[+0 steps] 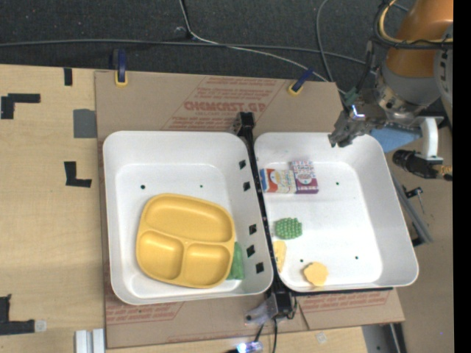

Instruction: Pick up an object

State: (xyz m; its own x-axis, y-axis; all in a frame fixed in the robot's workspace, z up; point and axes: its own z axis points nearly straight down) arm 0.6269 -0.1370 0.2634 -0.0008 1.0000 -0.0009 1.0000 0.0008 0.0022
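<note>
My gripper (344,134) hangs over the far rim of the right bin (383,219), near its back right corner, with nothing visibly in it. Inside that bin lie a small red, white and blue packet (277,180) and a purple box (304,176) side by side near the back left. A green bumpy object (288,229) sits by the divider, with a yellow round piece (316,273) at the front. Another yellow piece (280,252) rests against the left wall. All of these lie well to the left of and nearer than the gripper.
The left bin (125,160) holds a yellow divided plate (184,240) with a green item (237,262) wedged at its right edge. A black divider clip strip (254,197) runs between the bins. Cables trail over the dark backdrop behind.
</note>
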